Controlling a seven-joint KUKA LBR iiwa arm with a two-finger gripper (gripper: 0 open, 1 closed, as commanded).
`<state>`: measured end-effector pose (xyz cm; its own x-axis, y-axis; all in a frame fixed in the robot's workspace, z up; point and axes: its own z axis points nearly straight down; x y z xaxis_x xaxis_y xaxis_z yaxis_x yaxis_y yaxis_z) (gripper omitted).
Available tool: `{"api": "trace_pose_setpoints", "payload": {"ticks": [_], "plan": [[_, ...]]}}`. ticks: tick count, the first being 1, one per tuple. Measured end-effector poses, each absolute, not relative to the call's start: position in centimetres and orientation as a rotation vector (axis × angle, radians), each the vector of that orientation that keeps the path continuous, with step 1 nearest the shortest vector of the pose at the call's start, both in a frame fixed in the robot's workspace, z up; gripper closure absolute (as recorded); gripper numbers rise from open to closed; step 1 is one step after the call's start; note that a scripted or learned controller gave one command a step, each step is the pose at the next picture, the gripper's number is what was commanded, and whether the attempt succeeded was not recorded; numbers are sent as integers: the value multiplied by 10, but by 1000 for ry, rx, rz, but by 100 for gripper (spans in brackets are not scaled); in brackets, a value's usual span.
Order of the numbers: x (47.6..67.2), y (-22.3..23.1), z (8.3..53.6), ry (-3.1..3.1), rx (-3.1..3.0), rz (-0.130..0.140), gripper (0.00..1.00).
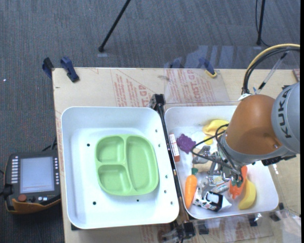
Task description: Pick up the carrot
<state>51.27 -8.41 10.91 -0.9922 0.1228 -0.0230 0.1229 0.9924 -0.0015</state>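
The carrot, orange with a green top, lies upright-lengthwise near the left wall of the right bin, in its front half. My gripper hangs low over the bin's middle, just right of the carrot and apart from it. The orange wrist band above hides much of it. Nothing is seen held in it.
Around the gripper lie a purple toy, a yellow piece at the back, a banana and a red-orange item at the front right, and a black-and-white packet. The left bin holds a green divided plate.
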Motion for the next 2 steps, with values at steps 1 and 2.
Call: {"api": "trace_pose_setpoints", "payload": {"ticks": [1, 2], "plan": [[481, 9, 190, 3135, 21, 6, 0], [482, 9, 196, 3140, 20, 3, 100]]}}
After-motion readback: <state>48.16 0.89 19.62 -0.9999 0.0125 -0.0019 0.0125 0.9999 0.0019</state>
